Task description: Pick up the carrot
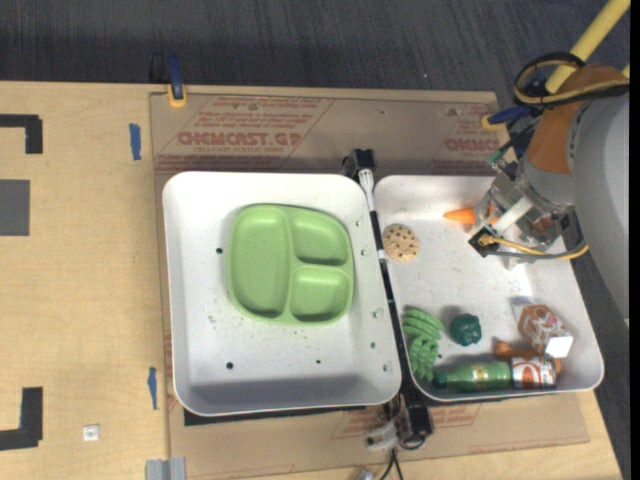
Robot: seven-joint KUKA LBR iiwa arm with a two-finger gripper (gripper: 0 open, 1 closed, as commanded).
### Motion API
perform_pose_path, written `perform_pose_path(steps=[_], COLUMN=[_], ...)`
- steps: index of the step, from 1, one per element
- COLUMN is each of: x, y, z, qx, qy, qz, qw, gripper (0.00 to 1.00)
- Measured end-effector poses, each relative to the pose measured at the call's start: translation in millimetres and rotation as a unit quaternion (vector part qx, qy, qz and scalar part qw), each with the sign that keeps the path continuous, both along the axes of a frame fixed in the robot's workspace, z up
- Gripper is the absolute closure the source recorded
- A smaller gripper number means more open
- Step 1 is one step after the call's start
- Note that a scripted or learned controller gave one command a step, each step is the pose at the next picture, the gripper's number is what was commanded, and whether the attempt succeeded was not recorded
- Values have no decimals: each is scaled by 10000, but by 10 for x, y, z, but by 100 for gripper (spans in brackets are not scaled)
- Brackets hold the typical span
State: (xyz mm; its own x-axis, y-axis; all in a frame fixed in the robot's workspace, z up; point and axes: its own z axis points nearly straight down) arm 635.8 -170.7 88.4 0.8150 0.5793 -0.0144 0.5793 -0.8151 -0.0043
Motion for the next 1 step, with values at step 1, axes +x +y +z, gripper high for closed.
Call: perform_pose_path(steps=[1], x=[-68], y=[369], z=[1], qx=[9], qy=[-104], qz=[-621], qw=[9980], gripper=[0])
